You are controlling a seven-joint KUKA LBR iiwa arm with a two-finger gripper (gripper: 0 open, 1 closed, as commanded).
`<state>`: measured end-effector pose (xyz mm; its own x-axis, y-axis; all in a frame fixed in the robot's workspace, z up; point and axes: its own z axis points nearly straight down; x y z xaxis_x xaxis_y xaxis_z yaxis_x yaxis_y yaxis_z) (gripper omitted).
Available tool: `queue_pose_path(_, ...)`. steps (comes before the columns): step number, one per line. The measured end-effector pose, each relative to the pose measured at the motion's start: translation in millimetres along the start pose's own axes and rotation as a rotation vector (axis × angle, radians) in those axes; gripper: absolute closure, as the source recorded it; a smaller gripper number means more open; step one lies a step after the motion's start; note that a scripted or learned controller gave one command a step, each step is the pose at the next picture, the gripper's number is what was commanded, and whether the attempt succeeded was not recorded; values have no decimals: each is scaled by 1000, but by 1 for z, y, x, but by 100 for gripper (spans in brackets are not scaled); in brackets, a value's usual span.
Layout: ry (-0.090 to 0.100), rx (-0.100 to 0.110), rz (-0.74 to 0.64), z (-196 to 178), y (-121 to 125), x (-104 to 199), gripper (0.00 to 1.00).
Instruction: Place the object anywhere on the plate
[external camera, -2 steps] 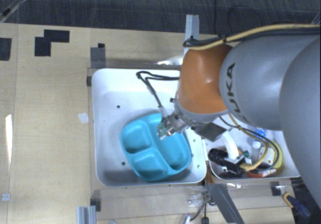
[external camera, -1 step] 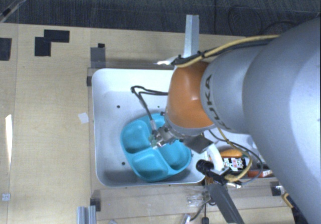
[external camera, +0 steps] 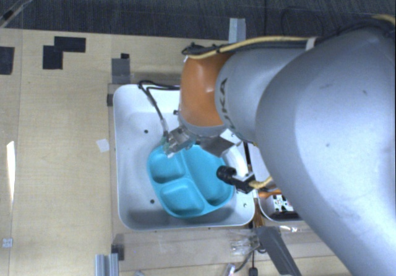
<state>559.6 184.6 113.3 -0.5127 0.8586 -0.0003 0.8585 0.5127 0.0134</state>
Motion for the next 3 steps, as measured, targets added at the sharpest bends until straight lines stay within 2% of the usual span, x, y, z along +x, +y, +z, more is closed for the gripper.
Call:
queue_pose_path(1,-2,-5,242,8,-47,50,100)
queue_pose_path(2,-1,-12,241,5,-45,50,0)
queue_pose_path(3,-3,8,388,-73,-84,-44,0)
